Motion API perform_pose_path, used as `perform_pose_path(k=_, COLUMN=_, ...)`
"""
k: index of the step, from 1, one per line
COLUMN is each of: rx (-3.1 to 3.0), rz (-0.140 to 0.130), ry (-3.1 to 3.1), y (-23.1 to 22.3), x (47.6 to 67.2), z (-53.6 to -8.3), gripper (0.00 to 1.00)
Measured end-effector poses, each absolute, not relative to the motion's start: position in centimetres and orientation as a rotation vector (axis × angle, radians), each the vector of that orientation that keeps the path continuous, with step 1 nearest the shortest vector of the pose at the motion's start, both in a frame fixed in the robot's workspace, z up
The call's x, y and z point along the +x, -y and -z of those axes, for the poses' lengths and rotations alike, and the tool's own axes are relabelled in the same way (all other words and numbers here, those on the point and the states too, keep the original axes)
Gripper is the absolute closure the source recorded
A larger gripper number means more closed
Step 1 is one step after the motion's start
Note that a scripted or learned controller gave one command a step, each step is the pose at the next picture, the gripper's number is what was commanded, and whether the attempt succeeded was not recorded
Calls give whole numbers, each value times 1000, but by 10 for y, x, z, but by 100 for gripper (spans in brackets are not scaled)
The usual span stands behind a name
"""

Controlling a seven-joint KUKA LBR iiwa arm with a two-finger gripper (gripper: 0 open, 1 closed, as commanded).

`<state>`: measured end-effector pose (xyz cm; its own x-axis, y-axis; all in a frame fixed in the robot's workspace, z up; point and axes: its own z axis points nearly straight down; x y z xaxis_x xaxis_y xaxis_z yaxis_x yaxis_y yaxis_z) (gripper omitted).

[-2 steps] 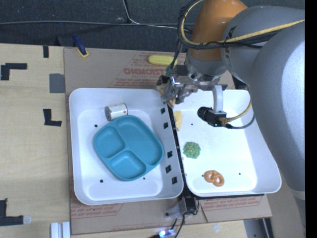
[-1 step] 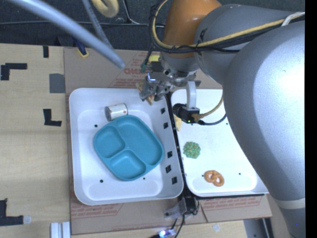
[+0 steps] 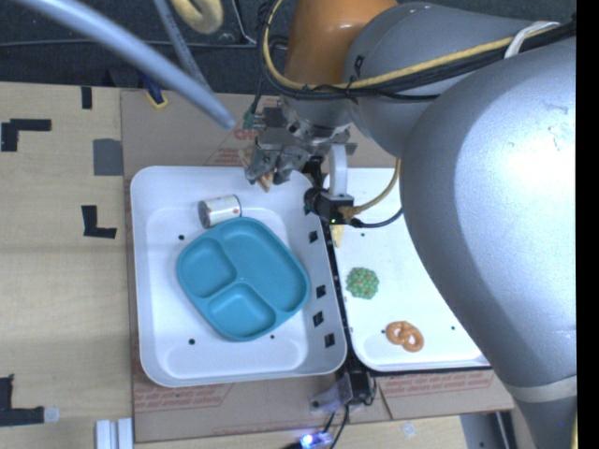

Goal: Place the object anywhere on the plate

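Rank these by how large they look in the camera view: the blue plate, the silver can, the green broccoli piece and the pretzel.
1. blue plate, clearly the largest.
2. silver can.
3. green broccoli piece and pretzel: these two look about alike, so I would not rank one above the other.

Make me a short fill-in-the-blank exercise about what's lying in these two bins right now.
1. The blue plate has ____ compartments.
2. The small silver can lies in the ____ bin, just off the plate's upper left edge.
3. The pretzel and the green broccoli piece lie in the ____ bin.
4. The tool is above the left bin's ____ edge.

Missing words: three; left; right; far
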<state>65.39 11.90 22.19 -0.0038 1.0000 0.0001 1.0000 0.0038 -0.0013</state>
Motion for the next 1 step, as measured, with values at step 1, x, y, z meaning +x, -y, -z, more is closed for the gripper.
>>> perform_pose_path(k=1, rx=-2218, rz=-4, ry=2224, y=-118, x=654, z=-222, gripper=0)
